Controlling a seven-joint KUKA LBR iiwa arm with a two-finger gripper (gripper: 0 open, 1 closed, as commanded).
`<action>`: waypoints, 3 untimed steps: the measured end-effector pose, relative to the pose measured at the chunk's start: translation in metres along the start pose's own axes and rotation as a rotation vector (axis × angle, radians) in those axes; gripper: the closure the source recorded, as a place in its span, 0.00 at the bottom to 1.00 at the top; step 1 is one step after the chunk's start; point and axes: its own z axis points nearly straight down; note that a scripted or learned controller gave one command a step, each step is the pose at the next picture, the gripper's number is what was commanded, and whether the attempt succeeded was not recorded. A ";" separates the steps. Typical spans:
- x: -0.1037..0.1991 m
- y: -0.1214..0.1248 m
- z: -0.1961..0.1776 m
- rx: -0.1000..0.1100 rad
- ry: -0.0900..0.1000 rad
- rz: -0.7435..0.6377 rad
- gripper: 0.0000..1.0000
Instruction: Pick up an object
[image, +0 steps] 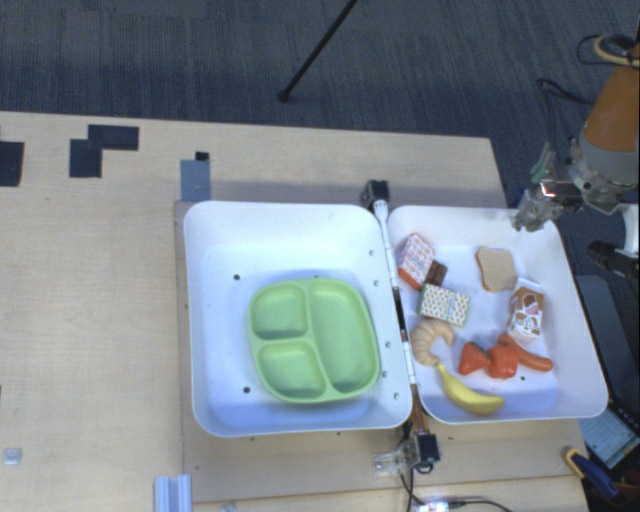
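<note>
Gripper (531, 214) blurred at right bin's (580, 330) corner

A robotics lab: wooden bench (90, 330), white bins (200, 300) (loose cables (420, 490)).

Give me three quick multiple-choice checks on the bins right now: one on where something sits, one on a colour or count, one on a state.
1. Where does the divided plate sit?
A. left bin
B. right bin
C. on the bench outside the bins

2. What colour is that plate?
A. red
B. green
C. blue

3. Where is the hand relative to the toy food?
A. pressed onto the banana
B. at the right bin's far right corner, apart from the food
C. over the left bin

Answers:
1. A: the plate lies alone in the left bin.
2. B: it is pale green.
3. B: the hand sits by the right bin's far corner, with the banana and bread slice lying apart from it.
</note>
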 end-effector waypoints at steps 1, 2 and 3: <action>0.000 0.000 0.083 -0.001 0.000 -0.001 1.00; 0.000 0.000 0.053 0.000 0.000 0.000 1.00; 0.000 0.000 -0.002 0.000 0.000 -0.001 1.00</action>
